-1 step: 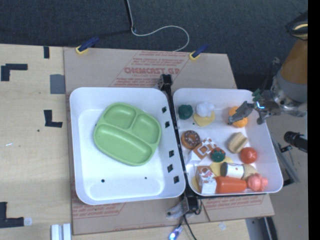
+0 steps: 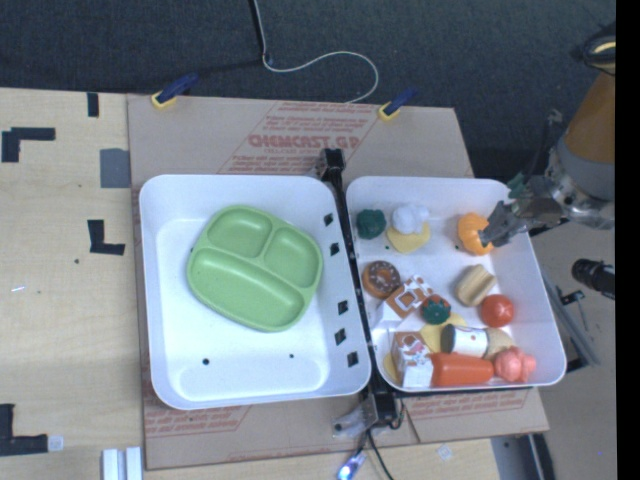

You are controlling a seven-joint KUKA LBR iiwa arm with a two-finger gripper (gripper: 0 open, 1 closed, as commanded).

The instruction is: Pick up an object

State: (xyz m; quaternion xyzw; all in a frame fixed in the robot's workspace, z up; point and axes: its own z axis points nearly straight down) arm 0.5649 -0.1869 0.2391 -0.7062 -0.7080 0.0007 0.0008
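Robot lab/test bench, not a home: two white bins clamped on a cardboard sheet w/ yellow-blue clips, black tape marks on wood bench, loose cable over dark carpet, toy food as test objs, KUKA arm at right

The arm runs off the right edge, so most of it above the orange band is cut away. The gripper is dark and blurred against the right bin; it covers one side of the orange toy, and whether it touches that toy cannot be told. In the crowded corner of that bin the small printed pieces overlap and are too small to identify. The table is cut by the left and bottom edges, and the black cable leaves at the top
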